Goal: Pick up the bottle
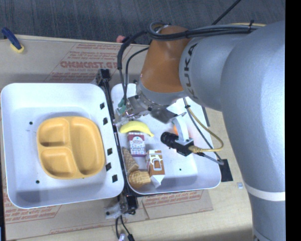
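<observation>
Bench with two shallow white bins side by side is being viewed from above at a slant. The left bin [15, 99] is being occupied by a yellow divided plate [70, 147], lying flat near its middle. The right bin [200, 177] is being reached into by a grey arm [231, 69] with an orange band, which is coming in from the right and covering the bin's upper part.

The gripper [124, 110] is being held at the right bin's upper left, just above a banana [136, 129]. Whether it is open or closed, or gripping anything, cannot be told.

Below the banana, a small red and white box [137, 145], a waffle cone [139, 178] and a brown and white carton [156, 165] are lying close together along the bin's left side.

The bottle [183, 127], apparently white with an orange end, is being partly hidden by the arm. It is lying near the middle of the right bin, to the right of the banana and apart from the gripper.

Cardboard [80, 59] with red print is lying under both bins.
</observation>
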`<state>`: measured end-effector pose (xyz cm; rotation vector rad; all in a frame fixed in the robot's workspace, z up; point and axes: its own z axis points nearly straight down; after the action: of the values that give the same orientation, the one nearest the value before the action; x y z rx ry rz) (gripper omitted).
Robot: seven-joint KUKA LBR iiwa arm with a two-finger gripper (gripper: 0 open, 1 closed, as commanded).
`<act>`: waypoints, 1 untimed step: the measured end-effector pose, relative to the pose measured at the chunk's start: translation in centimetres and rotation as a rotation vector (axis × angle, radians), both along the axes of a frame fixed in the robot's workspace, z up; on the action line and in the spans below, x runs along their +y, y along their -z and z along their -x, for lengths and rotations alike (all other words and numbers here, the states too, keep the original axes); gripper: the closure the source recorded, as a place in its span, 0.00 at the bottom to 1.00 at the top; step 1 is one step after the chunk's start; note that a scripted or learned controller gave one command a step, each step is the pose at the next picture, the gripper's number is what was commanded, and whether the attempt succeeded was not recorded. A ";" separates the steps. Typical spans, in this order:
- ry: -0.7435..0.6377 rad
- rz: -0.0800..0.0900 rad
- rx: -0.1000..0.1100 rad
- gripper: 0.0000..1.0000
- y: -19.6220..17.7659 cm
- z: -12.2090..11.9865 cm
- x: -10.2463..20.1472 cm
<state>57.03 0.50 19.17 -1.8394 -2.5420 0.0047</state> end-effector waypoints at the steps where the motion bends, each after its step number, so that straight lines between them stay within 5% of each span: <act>1: -0.269 -0.001 0.000 1.00 -2.4 5.4 2.0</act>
<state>51.59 2.48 21.59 -1.4822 -2.7652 0.0045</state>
